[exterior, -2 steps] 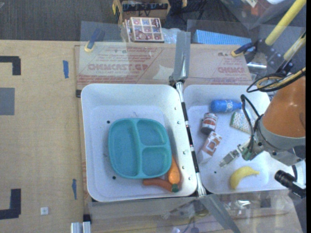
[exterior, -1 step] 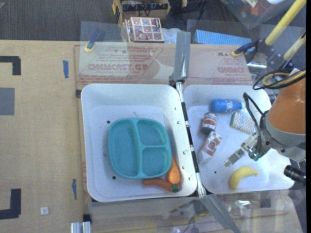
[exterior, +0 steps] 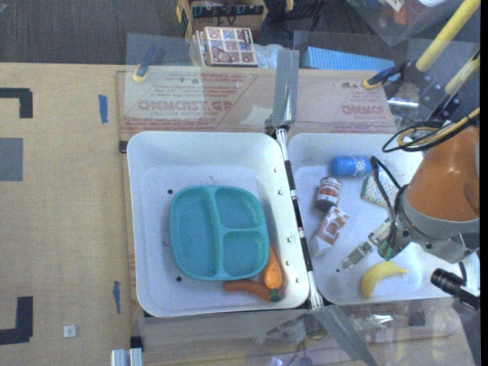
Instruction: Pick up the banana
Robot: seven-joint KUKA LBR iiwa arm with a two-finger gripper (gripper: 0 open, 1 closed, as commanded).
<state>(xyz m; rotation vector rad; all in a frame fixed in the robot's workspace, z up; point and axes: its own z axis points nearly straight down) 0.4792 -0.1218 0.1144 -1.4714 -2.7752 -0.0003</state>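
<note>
Camera view: worktop (exterior: pixel 61 204) with two white bins side by side.
Left bin (exterior: pixel 152 155): teal divided tray (exterior: pixel 217 233); orange carrot (exterior: pixel 273 269) and red-orange vegetable (exterior: pixel 245 287) at the tray's near right corner.
Right bin (exterior: pixel 305 197): banana (exterior: pixel 379 276) near the front wall; blue bottle (exterior: pixel 349 165); small can (exterior: pixel 329 192); small carton (exterior: pixel 332 226).
Claw (exterior: pixel 364 252): above the right bin, just left of and above the banana; finger state cannot be told.

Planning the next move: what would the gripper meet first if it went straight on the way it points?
Probably the bare floor of the right bin; the gripper points down-left, passing left of the banana. Depth is unclear.
</note>
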